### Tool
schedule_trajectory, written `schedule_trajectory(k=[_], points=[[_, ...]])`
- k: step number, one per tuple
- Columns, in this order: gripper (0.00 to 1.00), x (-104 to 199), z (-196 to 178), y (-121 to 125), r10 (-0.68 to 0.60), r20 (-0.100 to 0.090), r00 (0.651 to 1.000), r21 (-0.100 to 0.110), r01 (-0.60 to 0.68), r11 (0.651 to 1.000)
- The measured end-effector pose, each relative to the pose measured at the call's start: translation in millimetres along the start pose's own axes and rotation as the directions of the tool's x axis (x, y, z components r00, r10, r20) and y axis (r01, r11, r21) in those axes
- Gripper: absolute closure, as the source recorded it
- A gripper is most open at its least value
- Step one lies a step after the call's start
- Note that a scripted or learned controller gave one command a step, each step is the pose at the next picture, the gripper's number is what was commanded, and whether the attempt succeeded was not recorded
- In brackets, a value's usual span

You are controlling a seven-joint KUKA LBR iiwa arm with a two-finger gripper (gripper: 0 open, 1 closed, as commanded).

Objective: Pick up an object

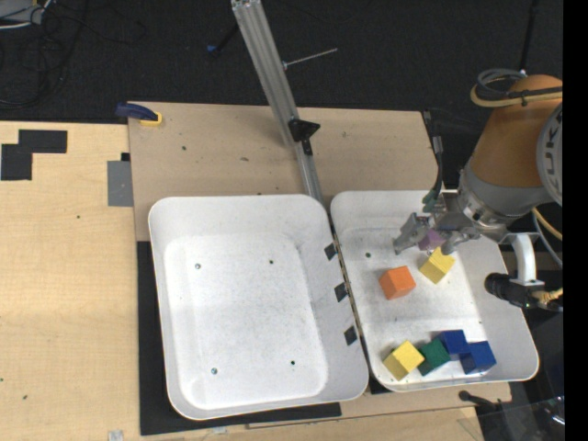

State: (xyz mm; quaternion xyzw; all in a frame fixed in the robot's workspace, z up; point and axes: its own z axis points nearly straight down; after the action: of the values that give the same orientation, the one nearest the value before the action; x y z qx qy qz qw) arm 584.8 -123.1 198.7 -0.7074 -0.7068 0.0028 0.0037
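- The grey KUKA arm with its orange band (514,127) reaches in over the right-hand shallow white plastic bin (367,214); the left-hand white bin (239,246) lies well off to the fingers' left.
- The two-finger gripper (430,237) hangs low over the right bin; whether its fingers are spread or closed I cannot tell, since a small purplish shape sits among them and hides the gap.
- Just beside the fingers, on the near side, lies a small yellow cube (438,266); a small orange cube (398,282) sits a little further out, towards the left bin.
- Well nearer the camera than the fingers huddle a second yellow block (402,360), a green block (433,354) and two blue blocks (464,350).
- Judged step: the approach, nothing seen lifted. The next move calls for centring over one cube, probably the yellow one, then descending squarely.
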Motion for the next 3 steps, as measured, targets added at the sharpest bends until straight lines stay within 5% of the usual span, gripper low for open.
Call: schedule_trajectory(k=[2,3], points=[[0.0,8,108,-2,0.002,0.001,1.0,-0.008,-0.002,1.0],[1.0,6,97,-2,0.01,-0.001,1.0,-0.007,-0.01,1.0]])
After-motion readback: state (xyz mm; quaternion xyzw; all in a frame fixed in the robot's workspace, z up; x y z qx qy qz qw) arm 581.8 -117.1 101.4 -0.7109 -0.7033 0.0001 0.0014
